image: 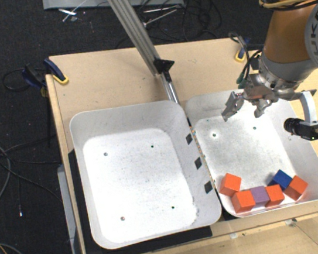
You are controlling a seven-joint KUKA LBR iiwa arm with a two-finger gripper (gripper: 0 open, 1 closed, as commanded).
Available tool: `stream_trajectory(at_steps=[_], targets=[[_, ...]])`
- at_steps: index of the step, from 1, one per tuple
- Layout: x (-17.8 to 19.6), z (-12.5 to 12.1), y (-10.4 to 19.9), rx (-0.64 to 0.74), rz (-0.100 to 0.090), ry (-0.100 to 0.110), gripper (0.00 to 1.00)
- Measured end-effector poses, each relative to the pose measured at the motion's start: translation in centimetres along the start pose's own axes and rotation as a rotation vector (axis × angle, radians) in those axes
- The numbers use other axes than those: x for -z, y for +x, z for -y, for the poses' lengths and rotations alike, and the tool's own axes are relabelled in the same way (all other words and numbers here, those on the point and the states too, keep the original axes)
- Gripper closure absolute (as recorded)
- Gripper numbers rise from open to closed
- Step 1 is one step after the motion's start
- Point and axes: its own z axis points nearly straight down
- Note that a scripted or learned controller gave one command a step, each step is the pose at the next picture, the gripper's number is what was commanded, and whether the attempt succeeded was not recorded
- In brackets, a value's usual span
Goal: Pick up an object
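Tabletop (110, 80), pale wood, bearing two shallow white bins side by side. Left bin (87, 163): bare speckled floor. Right bin (204, 111): all candidate objects, gathered along its near edge, well apart from the pincer.

Contents, right bin, near edge, left to right:
- Orange block (231, 183), tilted, set slightly up from the row, freest on its upper sides.
- Orange block (243, 201), touching the purple block (259, 196).
- Orange block (274, 194), just beside the purple one.
- Blue block (282, 178), behind, touching its neighbours.
- Orange block (296, 187), rightmost, close to the bin wall.

Probable reason for the clustering: sloped bin walls and rounded corner, likely to funnel loose pieces together. Tight packing judged to leave little finger room between the row's members; the tilted outlier probably easiest to take.

Arm (293, 32): entering from the right, orange band above the wrist, wrist angled down and leftward over the far part of the right bin. Pincer (248, 106): spread, fingers apart, nothing between them, hanging above bare bin floor. Task judged not yet begun in earnest: descent and travel toward the near edge both outstanding.
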Motion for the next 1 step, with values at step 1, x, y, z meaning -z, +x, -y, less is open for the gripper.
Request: stream_trajectory(at_steps=[1], targets=[[-9.96,-0.86,-2.35,-0.002,0.000,0.008,0.00]])
